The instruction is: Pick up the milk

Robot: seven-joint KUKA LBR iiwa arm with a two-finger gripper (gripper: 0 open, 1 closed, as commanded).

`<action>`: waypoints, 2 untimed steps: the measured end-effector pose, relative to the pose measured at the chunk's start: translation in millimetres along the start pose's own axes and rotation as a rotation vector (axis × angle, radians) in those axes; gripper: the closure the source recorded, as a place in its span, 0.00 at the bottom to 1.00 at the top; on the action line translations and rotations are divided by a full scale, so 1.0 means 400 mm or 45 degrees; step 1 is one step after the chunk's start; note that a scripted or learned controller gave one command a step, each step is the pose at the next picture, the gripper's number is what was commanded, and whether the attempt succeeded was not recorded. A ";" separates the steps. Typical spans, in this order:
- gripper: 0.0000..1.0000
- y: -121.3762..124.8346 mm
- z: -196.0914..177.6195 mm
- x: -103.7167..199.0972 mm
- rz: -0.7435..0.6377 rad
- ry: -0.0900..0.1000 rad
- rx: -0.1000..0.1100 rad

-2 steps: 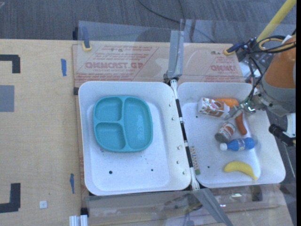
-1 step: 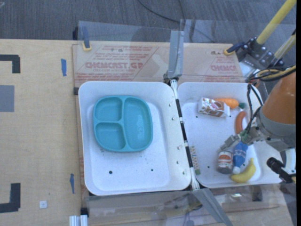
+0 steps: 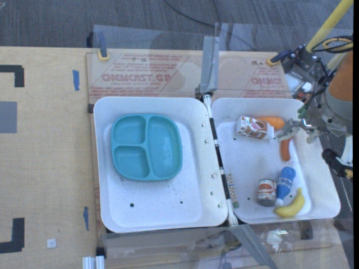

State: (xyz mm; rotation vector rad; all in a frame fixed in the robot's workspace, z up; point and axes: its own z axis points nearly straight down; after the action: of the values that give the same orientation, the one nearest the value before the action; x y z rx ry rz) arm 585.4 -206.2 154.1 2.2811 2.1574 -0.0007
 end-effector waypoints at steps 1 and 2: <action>0.00 -0.194 0.102 0.065 0.040 0.002 0.004; 0.00 -0.272 0.165 0.188 -0.072 -0.003 -0.009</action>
State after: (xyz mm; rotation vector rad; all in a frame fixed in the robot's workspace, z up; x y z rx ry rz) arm 481.0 -125.3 88.0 2.2143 2.2165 0.0041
